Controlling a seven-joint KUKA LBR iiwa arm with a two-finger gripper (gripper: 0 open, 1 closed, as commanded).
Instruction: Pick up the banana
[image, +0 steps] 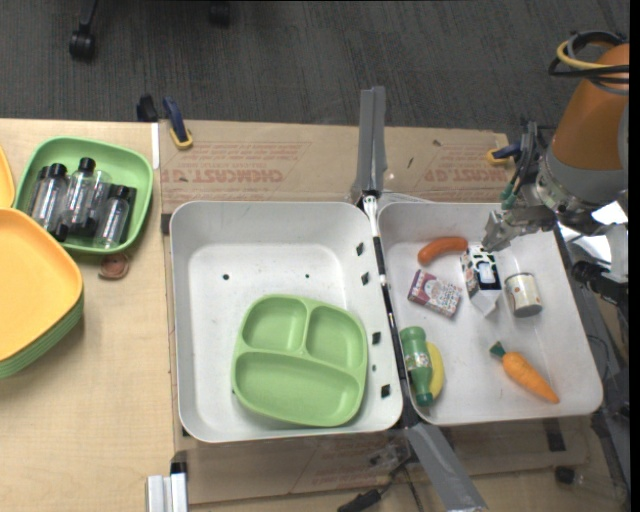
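Approach step: banana (436, 368) is seen low centre of the right bin (575, 330), touching a green bottle (415, 362). Fingers (497, 238) are held upper right; spread cannot be told. A move down-left is needed.

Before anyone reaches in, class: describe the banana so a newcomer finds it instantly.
Look in the right white bin, along its left wall near the front. The banana lies there, pressed against a green bottle. It is the only yellow thing in that bin, unlike the orange carrot.
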